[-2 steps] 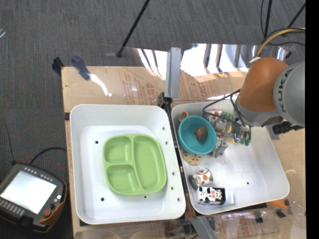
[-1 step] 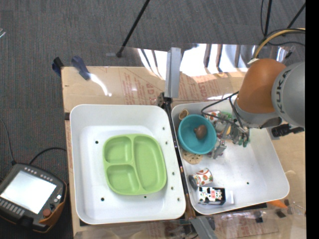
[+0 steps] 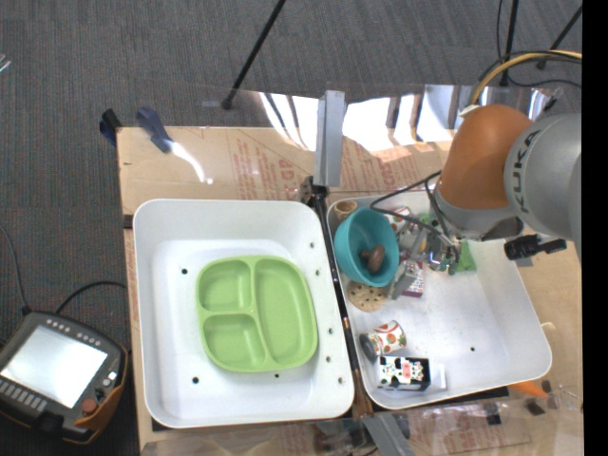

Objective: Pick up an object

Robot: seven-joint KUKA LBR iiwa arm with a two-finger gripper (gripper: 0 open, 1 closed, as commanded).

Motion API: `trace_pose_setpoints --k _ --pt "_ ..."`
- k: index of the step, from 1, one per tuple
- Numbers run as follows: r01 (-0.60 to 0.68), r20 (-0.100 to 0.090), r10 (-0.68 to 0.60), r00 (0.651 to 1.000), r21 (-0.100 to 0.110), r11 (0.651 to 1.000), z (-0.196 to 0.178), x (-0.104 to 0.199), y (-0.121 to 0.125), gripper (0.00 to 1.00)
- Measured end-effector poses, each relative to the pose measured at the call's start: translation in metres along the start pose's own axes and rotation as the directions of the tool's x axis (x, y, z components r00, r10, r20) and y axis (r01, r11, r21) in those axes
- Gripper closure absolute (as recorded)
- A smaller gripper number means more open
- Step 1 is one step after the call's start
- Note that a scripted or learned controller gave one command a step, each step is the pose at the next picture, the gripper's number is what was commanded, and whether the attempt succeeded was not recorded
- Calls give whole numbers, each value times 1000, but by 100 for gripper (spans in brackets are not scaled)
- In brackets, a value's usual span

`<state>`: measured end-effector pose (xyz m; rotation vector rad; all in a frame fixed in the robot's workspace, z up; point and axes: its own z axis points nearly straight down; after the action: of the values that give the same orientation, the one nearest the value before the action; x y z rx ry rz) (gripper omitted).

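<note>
1. Nearest the camera, at the front of the right bin (image 3: 513, 350): a small black-and-white patterned box (image 3: 404, 372), lying flat, with a little red-and-white cup (image 3: 388, 336) just behind it. Both untouched, well apart from the arm.
2. In the left bin (image 3: 171, 388): a green divided plate (image 3: 256, 313), nothing on it. No part in the pick as things stand.
3. Further back in the right bin, against its left wall: a tan perforated disc (image 3: 366, 297) and, tipped on its side above it, a teal bowl (image 3: 369, 246) with a small brown object (image 3: 376, 256) inside.
4. Just right of the bowl: the gripper (image 3: 429, 247), low among a clutter of small mixed items (image 3: 410, 281). Cannot tell how the claw stands, nor whether anything sits in it.
5. Farthest: the grey arm (image 3: 546, 174) with its orange band (image 3: 484, 160), reaching in from the right.
6. Judged progress: down at the pile, likely at the grasp itself; no object seen lifted. Left to do: secure one thing and raise it clear.
</note>
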<state>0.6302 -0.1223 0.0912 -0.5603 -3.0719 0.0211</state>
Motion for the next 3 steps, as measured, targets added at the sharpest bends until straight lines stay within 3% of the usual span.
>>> trace_pose_setpoints --k 1,2,3 --pt "-171 21 172 985 -23 985 0 46 3 0" --pt "-404 17 405 914 -31 914 1 112 -2 0" --pt "-319 3 319 948 -15 948 2 14 21 0"
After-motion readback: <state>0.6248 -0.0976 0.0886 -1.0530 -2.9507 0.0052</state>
